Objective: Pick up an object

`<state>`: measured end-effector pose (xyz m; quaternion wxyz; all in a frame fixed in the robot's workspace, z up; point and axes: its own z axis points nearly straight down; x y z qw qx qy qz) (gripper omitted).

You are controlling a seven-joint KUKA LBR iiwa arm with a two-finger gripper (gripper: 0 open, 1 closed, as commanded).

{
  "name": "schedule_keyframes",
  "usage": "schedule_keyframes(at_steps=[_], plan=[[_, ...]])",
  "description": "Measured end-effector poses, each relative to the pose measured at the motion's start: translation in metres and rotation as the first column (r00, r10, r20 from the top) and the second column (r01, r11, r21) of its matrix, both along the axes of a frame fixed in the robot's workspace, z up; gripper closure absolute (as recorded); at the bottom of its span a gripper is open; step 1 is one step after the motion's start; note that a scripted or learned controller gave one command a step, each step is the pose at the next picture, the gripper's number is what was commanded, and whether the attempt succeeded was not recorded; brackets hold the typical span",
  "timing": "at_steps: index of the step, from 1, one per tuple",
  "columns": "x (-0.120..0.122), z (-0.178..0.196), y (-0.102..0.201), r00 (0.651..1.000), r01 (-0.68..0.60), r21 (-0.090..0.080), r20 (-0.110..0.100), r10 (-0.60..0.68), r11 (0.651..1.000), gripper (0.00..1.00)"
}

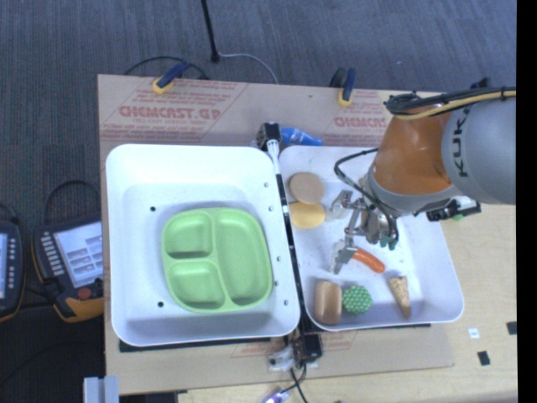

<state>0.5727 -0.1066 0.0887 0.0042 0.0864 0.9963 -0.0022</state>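
Note:
My gripper (342,232) hangs over the middle of the right bin (436,250), with the orange wrist band above and to its right. Its fingers are spread open, one fingertip (342,200) toward the back and one toward the front, with nothing between them. An orange carrot (369,262) lies just right of the front finger. A tan round piece (306,188) and a yellow piece (307,216) sit to the gripper's left. A brown loaf (327,300), a green ball (357,299) and a tan cone (400,295) lie along the bin's front.
The left bin (134,225) holds a green divided plate (218,257). A blue object (299,136) lies behind the bins on the brown board. Clamps and cables sit at the board's back edge. A handheld pendant (71,259) rests on the floor at left.

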Motion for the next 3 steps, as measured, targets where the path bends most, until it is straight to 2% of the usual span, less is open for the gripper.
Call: schedule_keyframes(at_steps=[1, 2, 3], plan=[[-0.045, 0.001, -0.010, 0.992, -0.126, 0.000, 0.011, 0.126, 0.992, 0.00], [-0.038, 0.000, 0.003, 1.000, -0.031, 0.000, 0.003, 0.031, 1.000, 0.00], [-0.038, 0.000, 0.003, 1.000, -0.031, 0.000, 0.003, 0.031, 1.000, 0.00]])
